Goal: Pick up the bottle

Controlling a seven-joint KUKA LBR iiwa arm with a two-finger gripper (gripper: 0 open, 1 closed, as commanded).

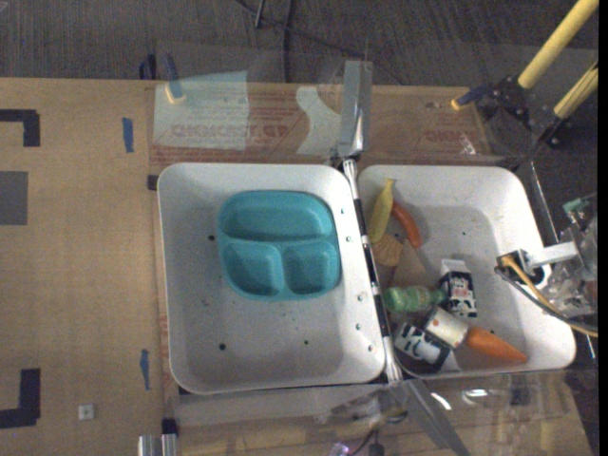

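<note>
Lying bottle (410, 298), apparently well apart from the blurred arm (581, 255).

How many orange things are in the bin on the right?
2. An orange pepper-like piece lies toward the far left of that bin, beside the yellow banana. A carrot lies by the near wall. More could be hidden under the other items.
</note>
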